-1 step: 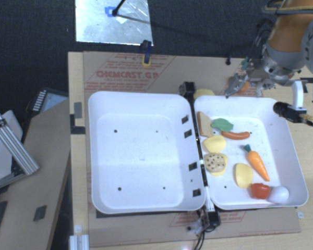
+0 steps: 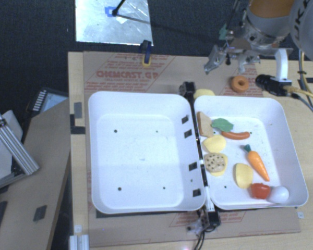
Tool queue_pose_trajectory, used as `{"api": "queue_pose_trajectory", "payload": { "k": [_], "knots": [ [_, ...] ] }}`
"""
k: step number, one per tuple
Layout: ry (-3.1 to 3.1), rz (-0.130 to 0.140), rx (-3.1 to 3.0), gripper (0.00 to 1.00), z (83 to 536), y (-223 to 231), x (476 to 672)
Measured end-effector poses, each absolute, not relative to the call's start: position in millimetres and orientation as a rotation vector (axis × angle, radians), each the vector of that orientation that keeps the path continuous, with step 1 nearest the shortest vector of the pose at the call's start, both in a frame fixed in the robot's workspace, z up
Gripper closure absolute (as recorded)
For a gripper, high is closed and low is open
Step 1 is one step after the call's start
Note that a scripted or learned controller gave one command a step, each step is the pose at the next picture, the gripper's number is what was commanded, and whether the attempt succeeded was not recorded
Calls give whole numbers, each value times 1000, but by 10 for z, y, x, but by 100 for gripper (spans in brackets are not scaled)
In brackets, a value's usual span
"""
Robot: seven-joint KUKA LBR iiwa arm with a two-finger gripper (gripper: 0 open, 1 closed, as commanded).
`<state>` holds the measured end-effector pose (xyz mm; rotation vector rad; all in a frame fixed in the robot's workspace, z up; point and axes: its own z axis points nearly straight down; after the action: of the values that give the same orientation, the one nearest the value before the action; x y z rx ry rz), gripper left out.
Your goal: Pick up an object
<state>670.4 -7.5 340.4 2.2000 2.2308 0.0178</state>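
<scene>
the two-finger gripper (image 2: 225, 60) is seen at upper right, above the right white bin (image 2: 289, 139); its opening cannot be told, perhaps through blur.

Light falls from above, bright and fairly even. The white bins (image 2: 141, 155) are near overexposed, their floors washed out with only soft shadows along the walls. A foil sheet (image 2: 113, 13) at the top throws patchy glare. The dark surround swallows detail. The whole frame is slightly soft, and the arm (image 2: 274, 7) at upper right seems blurred, perhaps by motion
</scene>
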Motion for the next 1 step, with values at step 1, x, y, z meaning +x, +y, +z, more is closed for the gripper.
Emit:
{"api": "queue_pose_trajectory", "payload": {
  "k": [1],
  "knots": [
    [2233,17,2202,0,4189,789,6689]
  ]
}}
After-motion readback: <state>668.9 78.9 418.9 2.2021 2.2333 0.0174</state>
